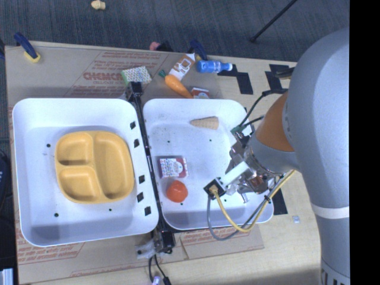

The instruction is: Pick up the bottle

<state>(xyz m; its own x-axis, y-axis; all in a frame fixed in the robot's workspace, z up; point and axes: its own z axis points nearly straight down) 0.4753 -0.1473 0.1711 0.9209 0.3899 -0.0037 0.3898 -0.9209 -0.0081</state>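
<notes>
The left bin (24,159) held a yellow tray (94,165) with three compartments, lying flat near its middle. Beyond the bins, on the cardboard (89,70), sat a small green packet (136,75), then a carrot (177,85) lying at a slant, and a white carton (183,66) just behind it. The bottle (212,66), blue with a pale cap end, lay on its side on the bench past the right bin's far edge, well apart from the arm. In the right bin (178,218) a red-and-white packet (172,167) lay flat with a tomato (176,191) just in front of it, and a cone (205,122) rested near the far wall. The gripper (242,177) hung low over the bin's right side, near its front; whether it was open or closed could not be told, and nothing was seen in it.
</notes>
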